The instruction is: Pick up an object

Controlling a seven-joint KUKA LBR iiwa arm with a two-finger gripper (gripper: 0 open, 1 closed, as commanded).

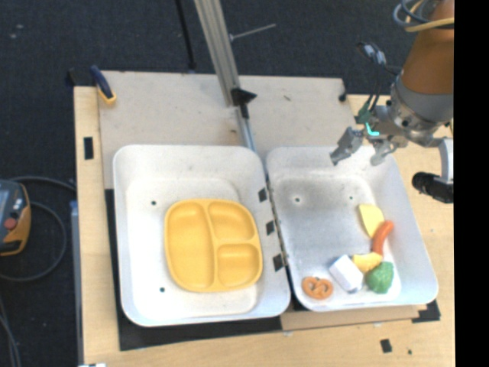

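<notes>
- Hovering over the far edge of the right bin (409, 205): the gripper (361, 150), hanging from the grey arm (428, 60) reaching in from the right.
- Standing spread well apart: the two fingers (342, 148), one to the left and one to the right, with nothing between them and nothing touching them.
- Lying clustered in the near right corner of the right bin, well apart from the gripper: a small heap of toy foods.
- Sitting farthest in that cluster: a yellow wedge (370, 219), with an orange carrot (380, 237) just beside it on the right, slanting toward the near side.
- Resting nearer: a white block (345, 273), tilted, touching a small yellow piece (367, 261) and a green broccoli (380, 277) at its right.
- Lying at the near left end of the cluster: a brown pretzel (316, 287), just beside the white block.
- Sitting in the left bin (137, 174), toward its middle: a yellow divided tray (213, 245) with three compartments.
- Rising from the far side of the bench (168, 105), between the two bins: a slanted metal post (221, 52).
</notes>
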